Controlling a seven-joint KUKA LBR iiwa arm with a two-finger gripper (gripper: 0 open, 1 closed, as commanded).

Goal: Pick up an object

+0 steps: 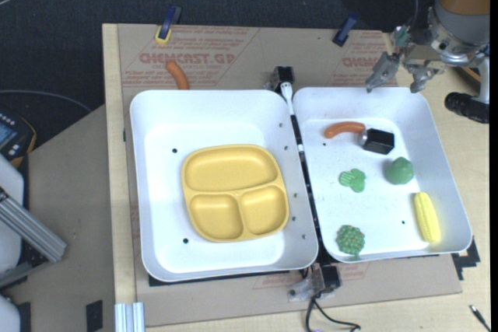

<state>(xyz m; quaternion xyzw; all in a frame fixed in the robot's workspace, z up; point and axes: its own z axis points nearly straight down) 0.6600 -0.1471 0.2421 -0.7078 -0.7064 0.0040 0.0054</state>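
Nearest the lens, a green broccoli floret (350, 239) sits at the right bin's (447, 167) six o'clock edge. Up at twelve o'clock, the gripper (397, 79) hovers over the bin's far rim, fingers spread and holding nothing. Its closest target, the orange sausage (344, 130), lies toward seven o'clock from the fingers, long axis running nine-to-three.

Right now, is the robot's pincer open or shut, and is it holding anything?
Pincer: open, holding nothing, hovering above the far edge of the right bin.
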